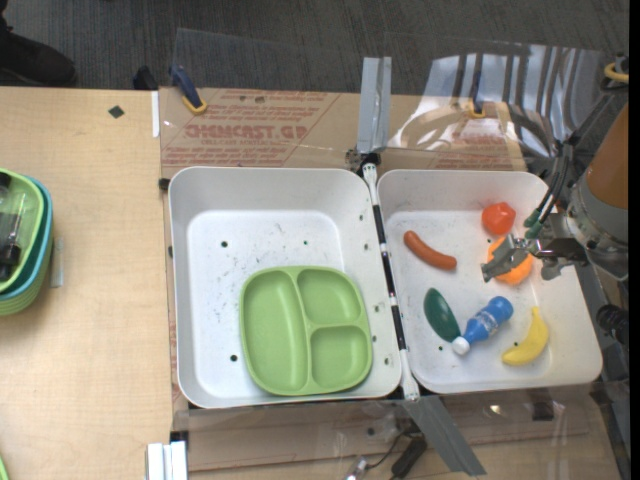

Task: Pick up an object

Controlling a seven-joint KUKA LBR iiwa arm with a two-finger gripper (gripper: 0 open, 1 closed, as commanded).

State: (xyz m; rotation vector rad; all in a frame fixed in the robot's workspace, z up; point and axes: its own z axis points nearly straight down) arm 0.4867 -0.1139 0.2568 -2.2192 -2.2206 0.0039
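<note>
Left bin [200, 268] holds a green plate [305, 328] at lower centre, and over in the right bin [440, 368] there's a sausage [430, 250], a dark green piece [440, 313], a bottle [483, 323], a banana [528, 338], and the gripper [507, 258] down on an orange fruit [512, 271] at centre right, grip impossible to judge.

bins [190, 268]: 2
tray [305, 328]: 1
sausage [430, 250]: 1
banana [528, 339]: 1
bottle [483, 324]: 1
orange pieces [498, 216]: 2
green piece [440, 313]: 1
</note>
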